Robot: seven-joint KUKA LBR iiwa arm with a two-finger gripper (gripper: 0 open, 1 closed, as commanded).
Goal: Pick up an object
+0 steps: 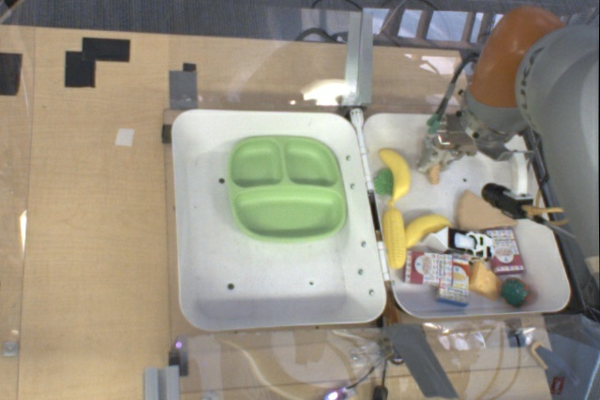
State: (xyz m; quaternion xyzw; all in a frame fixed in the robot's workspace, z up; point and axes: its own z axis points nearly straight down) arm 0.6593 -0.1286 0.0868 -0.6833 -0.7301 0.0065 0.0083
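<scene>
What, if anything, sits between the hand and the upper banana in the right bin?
Nothing visible. The hand hangs over bare bin floor in the right bin, and the upper banana lies just to its left with an open gap between them.

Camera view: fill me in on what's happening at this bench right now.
The arm reaches in from the right, and its gripper is low over the far end of the right bin. That bin holds the clutter: bananas, corn, small cartons and other toy food. A small tan piece lies just below the gripper, but whether it is gripped is unclear. The left bin holds a green tray.
</scene>
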